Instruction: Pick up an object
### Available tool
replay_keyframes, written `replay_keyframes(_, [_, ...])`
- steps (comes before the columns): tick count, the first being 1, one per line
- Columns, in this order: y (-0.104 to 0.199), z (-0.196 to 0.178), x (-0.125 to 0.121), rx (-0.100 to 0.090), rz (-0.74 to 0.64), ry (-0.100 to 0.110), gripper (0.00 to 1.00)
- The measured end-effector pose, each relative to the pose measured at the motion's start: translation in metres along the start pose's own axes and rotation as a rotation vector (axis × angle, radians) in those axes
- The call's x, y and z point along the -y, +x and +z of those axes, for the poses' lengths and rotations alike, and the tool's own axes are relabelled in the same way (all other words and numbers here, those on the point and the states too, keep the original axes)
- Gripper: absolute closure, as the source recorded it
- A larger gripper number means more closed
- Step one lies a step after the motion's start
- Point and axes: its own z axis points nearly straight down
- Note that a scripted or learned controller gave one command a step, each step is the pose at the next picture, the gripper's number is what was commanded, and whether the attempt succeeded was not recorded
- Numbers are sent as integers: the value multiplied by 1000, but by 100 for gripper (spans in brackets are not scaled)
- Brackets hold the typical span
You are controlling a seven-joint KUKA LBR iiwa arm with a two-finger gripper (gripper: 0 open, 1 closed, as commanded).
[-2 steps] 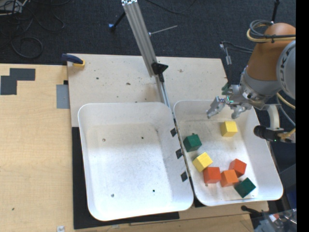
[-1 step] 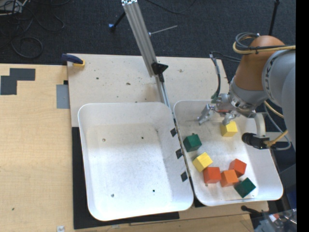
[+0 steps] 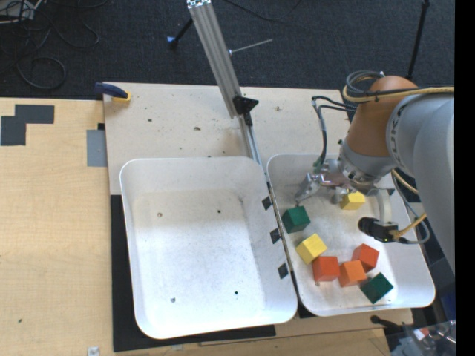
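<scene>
Down in the right bin, the gripper hangs low with a yellow block just beside it on the right, though I cannot tell its grip.

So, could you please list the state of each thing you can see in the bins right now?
Gripper: low in the right bin, beside the yellow block at the back.
Yellow block at the back: lying in the bin.
Green block near the divider: lying apart.
Second yellow block: tilted, touching an orange block.
Three orange blocks: clustered.
Green block in front: beside the cluster.
Left bin: white, speckled.
</scene>
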Motion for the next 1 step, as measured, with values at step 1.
replay_keyframes(1, [-1,-13,-1,0,1,-4,100])
